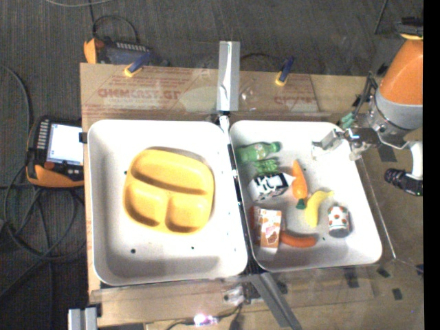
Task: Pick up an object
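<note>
A: Which step is this?

B: The approach, I'd say. The tool [335,140] hangs over the upper right corner of the right bin [371,249], pinching nothing; whether it's spread or pressed together I cannot tell.

A: And the things to pick?

B: All lying in that bin: a green bottle [259,150], carrot [299,178], banana [316,207], can [338,221], carton [269,226].

A: Next move?

B: Probably swing left over one item, the carrot being nearest, then drop straight down.
</note>
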Action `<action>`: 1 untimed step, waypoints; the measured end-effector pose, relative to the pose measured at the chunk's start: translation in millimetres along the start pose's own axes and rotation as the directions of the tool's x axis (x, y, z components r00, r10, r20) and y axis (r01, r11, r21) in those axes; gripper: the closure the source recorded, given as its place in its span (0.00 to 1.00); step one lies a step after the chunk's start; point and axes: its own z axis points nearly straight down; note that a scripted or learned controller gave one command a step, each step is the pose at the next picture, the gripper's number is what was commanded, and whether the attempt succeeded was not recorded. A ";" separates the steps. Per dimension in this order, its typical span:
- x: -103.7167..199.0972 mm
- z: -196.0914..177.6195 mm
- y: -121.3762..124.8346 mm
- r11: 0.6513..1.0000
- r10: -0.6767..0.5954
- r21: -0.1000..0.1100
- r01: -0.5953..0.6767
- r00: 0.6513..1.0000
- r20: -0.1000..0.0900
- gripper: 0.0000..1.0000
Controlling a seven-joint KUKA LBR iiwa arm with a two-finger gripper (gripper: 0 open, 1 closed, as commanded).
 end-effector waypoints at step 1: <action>1.2 113.2 -46.6 1.000 0.022 -0.001 -0.022 1.000 0.001 0.00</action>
